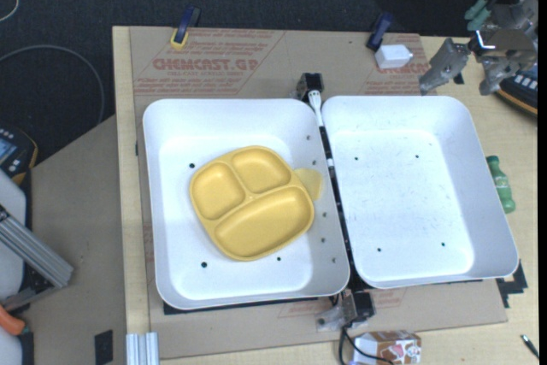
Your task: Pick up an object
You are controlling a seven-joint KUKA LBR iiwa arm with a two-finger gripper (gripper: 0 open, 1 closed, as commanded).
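We saw a yellow divided plate (252, 203) lying flat in the left bin (162, 184), a little left of the bin's centre and low in the frame's middle. Its long axis ran on a slant, from the upper left toward the lower right of the frame. The two small compartments sat along its upper side, toward the top of the frame, and the one large compartment lay along its lower right side. A pale yellow tab stuck out from under its right edge, pointing toward the divider between the bins.

The right bin (479, 209) sat just beside the left one, their inner rims touching along the black strip in the middle.

The gripper (466, 68) hung at the upper right of the frame, above the bench and just past the far corner of the right bin, well apart from the plate. Its two grey fingers (440, 68) were spread, with a clear gap between them and nothing in it.

A small white block (393, 56) rested on the bench near the top edge, left of the gripper.
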